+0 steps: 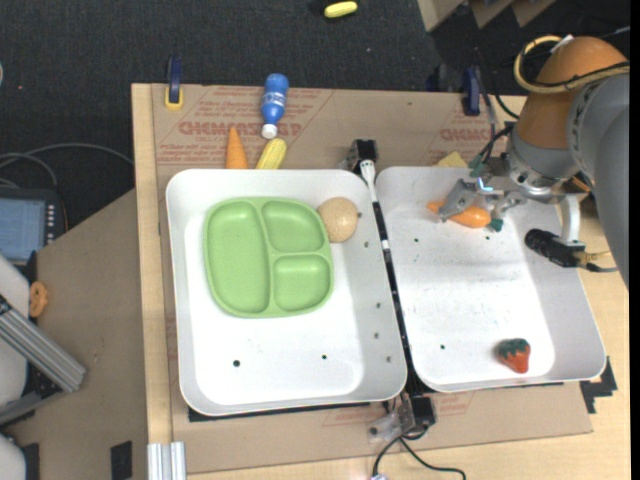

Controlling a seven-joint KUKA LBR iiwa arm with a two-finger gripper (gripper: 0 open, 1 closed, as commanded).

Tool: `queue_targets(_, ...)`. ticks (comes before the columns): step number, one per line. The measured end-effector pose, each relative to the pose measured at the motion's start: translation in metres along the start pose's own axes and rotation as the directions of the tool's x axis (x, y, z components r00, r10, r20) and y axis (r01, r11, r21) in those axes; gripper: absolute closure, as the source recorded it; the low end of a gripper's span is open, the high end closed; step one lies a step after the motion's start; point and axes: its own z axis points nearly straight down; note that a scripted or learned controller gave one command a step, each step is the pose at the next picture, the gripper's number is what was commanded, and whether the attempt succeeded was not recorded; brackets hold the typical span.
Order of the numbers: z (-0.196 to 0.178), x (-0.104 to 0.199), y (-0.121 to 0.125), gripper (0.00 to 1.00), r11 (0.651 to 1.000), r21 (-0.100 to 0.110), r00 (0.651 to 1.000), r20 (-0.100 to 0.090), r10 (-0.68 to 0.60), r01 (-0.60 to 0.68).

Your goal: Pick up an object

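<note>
Black clip (415, 413) with a cable sits at the counter (150, 268) edge, just off the right bin's (470, 298) near-left corner; red strawberry toy (514, 354) lies inside the right bin's near-right corner, well apart from the arm; orange toy (472, 218), carrot-like, lies by the right bin's far wall, about mid-width. Gripper (472, 206) is low over the right bin's far part, directly on top of the orange toy. Step looks like the grasp attempt on that toy: approach done, lift not yet made. Cannot tell whether the jaws are wide or closed, since the metal parts overlap the toy from this angle; a small orange end pokes out toward the right bin's left wall, and the rest sits under or between the metal. Cannot tell if it is actually gripped or only touched. Next move, by my read: confirm closure on the toy's thick part, then lift straight up, clear of the right bin's far wall; a slim rounded shape could slip out. Left bin (270, 358), against the right bin's left wall, holds a green divided plate (240, 258) and a tan ball (339, 218); not in play.
</note>
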Motion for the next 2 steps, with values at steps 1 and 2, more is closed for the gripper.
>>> queue_targets(1, -0.009, 0.0, -0.001, 1.0, 1.0, 0.005, 1.0, 0.003, -0.002, 0.002)
queue_targets(2, -0.073, 0.065, -0.007, 1.0, 1.0, -0.011, 1.0, 0.004, -0.001, 0.001)
